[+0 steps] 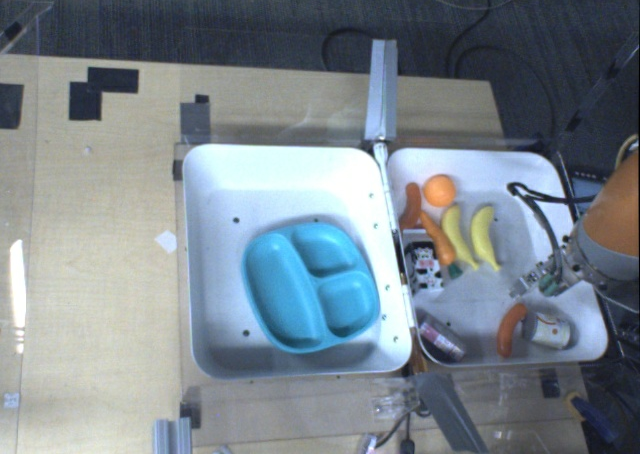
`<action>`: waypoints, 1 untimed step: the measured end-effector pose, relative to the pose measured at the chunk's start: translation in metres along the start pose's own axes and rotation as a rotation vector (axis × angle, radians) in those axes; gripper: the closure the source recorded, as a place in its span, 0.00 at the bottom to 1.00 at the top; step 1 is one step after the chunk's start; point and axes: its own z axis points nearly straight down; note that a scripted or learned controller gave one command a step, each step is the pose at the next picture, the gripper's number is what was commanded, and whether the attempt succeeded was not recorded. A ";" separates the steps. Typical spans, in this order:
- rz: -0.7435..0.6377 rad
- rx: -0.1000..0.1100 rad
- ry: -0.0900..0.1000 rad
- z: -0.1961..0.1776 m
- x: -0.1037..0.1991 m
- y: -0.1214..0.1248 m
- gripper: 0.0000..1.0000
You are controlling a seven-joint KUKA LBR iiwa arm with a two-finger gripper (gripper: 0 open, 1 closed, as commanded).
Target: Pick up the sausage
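**Desk:** Where's the sausage (511,328) on your feed?

**Me:** I have it in the right bin (570,182), near the front edge and toward the right corner. It's the reddish-orange piece lying at a slight tilt on the bin floor.

**Desk:** And the gripper (553,327)?

**Me:** I see it low over that same front right corner, just beside the sausage on its right. The arm (612,232) comes in over the right edge. Whether the fingers are open or closed, I can't tell; the tip is a blurred grey lump from here. I see nothing between them that I could call held.

**Desk:** Anything crowding it?

**Me:** Two bananas (470,235) lie side by side mid-bin, an orange (439,189) sits toward the back, and a carrot (428,228) runs along the left wall. A dark can (441,337) lies in the front left corner. The left bin (210,242) carries a blue tray (311,285).
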 end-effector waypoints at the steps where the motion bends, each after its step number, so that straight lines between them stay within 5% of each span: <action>1: 0.000 0.000 0.000 0.000 0.000 0.000 0.00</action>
